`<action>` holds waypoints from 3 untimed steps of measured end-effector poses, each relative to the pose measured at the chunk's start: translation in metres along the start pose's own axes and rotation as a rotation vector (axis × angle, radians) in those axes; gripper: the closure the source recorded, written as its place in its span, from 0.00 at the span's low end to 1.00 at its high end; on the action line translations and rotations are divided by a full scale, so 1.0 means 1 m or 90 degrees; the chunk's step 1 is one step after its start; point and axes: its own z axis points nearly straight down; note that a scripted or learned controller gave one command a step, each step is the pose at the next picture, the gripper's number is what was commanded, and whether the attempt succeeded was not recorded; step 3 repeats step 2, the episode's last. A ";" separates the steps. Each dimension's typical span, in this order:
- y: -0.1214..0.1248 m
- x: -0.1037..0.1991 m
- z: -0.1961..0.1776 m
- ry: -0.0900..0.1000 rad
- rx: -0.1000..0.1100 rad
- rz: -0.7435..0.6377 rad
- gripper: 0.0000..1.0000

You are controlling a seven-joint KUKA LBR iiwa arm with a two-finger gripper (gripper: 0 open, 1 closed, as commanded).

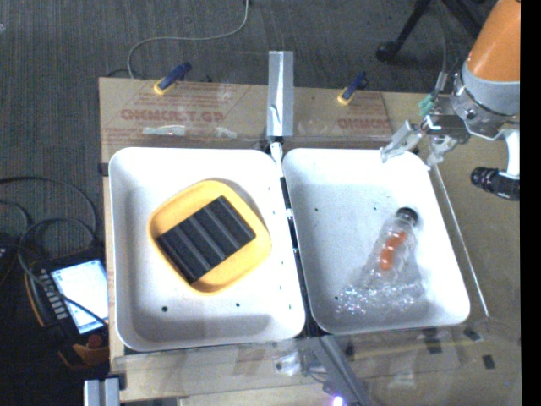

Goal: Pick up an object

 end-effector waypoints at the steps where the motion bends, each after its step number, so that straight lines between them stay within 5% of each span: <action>1: -0.030 -0.015 0.067 -0.001 -0.001 -0.120 0.00; 2: -0.021 0.023 0.185 0.000 -0.001 0.015 0.00; 3: -0.021 0.023 0.185 0.000 -0.001 0.015 0.00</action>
